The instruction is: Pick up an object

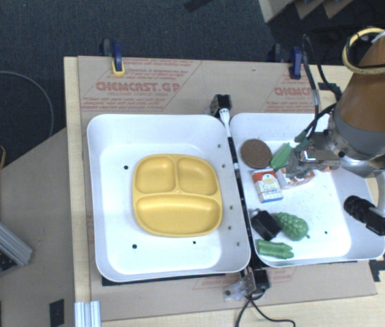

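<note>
Nothing looks lifted yet. The claw (300, 163) hangs low in the right bin (335, 247), beside a small carton (268, 186); I cannot tell its grip. That bin also holds a brown disc (255, 153) and green toys (289, 225). The left bin (110, 182) holds a yellow divided plate (176, 195).

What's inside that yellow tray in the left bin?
Nothing visible: the yellow tray shows three bare compartments. It hides the left bin's floor beneath, so anything under it cannot be seen.
</note>
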You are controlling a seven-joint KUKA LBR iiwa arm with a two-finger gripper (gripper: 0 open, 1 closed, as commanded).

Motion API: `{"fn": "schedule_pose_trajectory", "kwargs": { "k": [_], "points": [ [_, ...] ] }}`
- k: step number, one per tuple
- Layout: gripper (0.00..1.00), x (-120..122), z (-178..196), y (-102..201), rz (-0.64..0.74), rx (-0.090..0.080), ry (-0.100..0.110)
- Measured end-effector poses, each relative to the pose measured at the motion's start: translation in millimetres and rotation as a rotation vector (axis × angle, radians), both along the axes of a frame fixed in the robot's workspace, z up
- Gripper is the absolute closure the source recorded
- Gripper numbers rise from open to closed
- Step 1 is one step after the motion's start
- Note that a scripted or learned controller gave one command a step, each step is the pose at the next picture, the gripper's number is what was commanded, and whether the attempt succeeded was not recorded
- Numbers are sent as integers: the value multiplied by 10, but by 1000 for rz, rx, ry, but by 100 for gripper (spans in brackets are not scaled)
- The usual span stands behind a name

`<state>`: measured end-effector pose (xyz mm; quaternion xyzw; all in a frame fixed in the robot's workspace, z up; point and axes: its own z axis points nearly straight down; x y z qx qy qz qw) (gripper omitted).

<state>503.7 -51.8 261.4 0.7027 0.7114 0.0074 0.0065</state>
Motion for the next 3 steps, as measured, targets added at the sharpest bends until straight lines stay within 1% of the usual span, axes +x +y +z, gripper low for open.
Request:
{"fn": "schedule_pose_trajectory", "kwargs": {
  "k": [1,2,3],
  "points": [
    [100,308,-57,1287,3,4,16],
    [100,-257,7,1686,-6,1,25],
    [100,-227,1425,1108,-16,1,1]
  ]
}}
